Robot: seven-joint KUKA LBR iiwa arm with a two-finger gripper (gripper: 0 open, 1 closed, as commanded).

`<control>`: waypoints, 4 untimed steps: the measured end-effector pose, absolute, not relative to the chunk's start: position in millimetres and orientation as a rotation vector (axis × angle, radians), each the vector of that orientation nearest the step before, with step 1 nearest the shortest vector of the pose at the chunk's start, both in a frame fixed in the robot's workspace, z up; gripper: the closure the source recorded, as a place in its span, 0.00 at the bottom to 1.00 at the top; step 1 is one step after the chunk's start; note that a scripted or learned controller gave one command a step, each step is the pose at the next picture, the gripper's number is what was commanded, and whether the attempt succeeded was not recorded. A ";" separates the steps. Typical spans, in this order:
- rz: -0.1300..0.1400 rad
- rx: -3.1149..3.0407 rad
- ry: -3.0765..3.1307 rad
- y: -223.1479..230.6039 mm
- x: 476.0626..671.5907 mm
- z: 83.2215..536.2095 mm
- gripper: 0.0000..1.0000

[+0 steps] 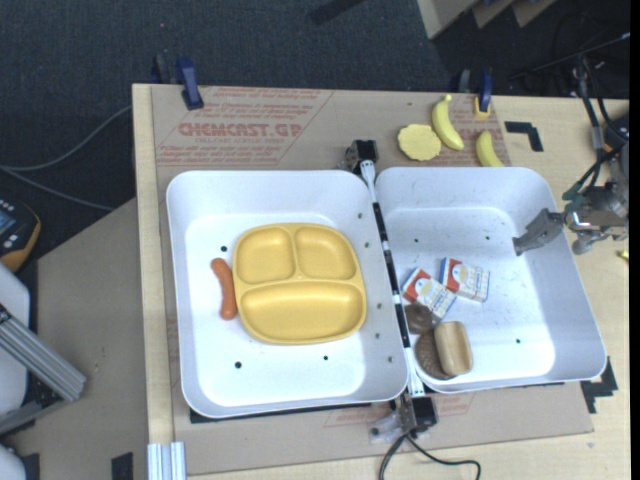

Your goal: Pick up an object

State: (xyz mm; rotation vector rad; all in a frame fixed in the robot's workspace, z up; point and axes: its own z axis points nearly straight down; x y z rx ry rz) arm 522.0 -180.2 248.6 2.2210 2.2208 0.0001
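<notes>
the tabletop (pixel 250 128) is carrying two shallow white bins side by side, and the pincer (pixel 540 230) is hanging over the right edge of the right bin (pixel 560 308), reaching in from the right. its fingers are too small and blurred here, so i cannot tell whether it is standing wide or narrow, and nothing is showing between them. the left bin (pixel 200 348) is lying well to the left of the pincer, and the yellow divided tray (pixel 298 282) is sitting in it, with an orange sausage-shaped toy (pixel 224 288) lying just beyond the tray's far left side. in the right bin, left of and nearer the camera than the pincer, a small cluster is waiting: a brown bun-shaped toy (pixel 452 348) resting on a dark round piece (pixel 428 353), and just above them two small printed cartons (pixel 445 284) leaning against each other. beyond the bins, two yellow bananas (pixel 448 123) and a yellow disc (pixel 419 142) are lying on the tabletop.

the bun is looking like the easiest pick: probably light, hollow plastic, stiff but smooth, so likely to slip. closing across its narrow width, near the middle, seems best. the cartons are probably light and crushable, lying flat, so harder to grip.
</notes>
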 end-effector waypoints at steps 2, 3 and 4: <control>-0.005 2.227 2.228 -113.6 586.0 81.7 0.00; 0.001 2.222 2.220 -115.6 589.0 95.0 1.00; 0.000 2.223 2.220 -115.6 588.7 94.4 0.00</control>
